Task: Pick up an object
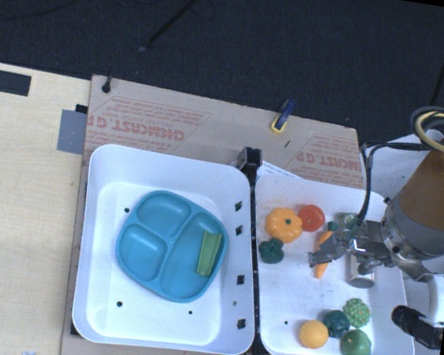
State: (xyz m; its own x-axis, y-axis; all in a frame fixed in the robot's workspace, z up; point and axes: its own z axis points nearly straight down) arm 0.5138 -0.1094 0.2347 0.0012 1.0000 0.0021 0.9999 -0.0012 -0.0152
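We take the small orange carrot-like piece [323, 257] as the task's thing. It lies tilted in the right bin [292, 315], near its middle, directly at the gripper [334, 252]. We judge it a light, stiff, smooth toy, apt to slip or roll; we would take it across its narrow body. We cannot tell how the fingers stand, nor whether they touch it.

Just beside it lie a red tomato [311, 218], an orange pumpkin [284, 223] and a dark green piece [271, 251]. Nearer the front corner sit an orange ball [314, 334], a teal piece [337, 322], a broccoli [357, 311] and a green fruit [357, 345]. The left bin [95, 278] holds a blue plate [152, 245] bearing a green strip [209, 252].
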